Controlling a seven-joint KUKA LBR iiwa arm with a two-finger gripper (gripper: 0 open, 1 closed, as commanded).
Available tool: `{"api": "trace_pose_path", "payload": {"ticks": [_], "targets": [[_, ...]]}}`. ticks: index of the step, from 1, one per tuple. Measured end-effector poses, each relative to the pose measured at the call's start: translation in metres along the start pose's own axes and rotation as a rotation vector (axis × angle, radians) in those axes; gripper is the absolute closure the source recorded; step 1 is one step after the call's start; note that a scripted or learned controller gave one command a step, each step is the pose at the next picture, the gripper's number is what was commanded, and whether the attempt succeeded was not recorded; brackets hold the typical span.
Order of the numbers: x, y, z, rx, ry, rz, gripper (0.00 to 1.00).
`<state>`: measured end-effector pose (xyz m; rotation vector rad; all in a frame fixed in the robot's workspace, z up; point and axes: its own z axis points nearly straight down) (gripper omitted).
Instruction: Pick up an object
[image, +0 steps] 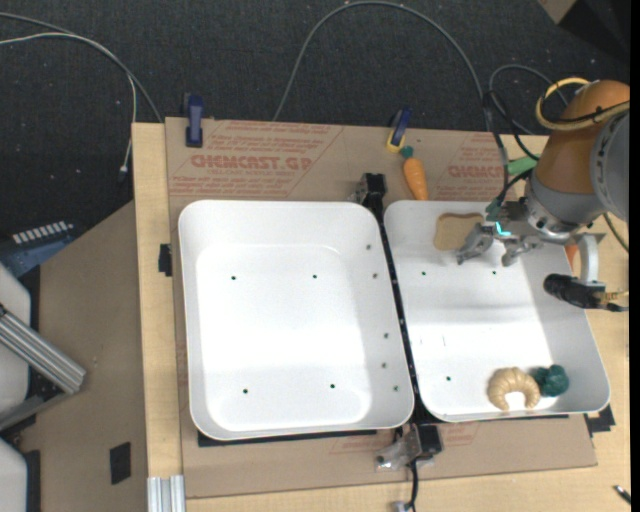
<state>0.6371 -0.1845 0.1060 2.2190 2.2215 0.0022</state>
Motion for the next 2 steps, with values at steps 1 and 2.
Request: {"api": "trace_pose_path", "payload": {"ticks": [1, 2], "targets": [[-0.001, -0.007, 0.022, 0.003, 0.000, 0.001, 0.00], [0.005, 0.011, 0.021, 0.001, 0.000, 0.000, 0.00]]}}
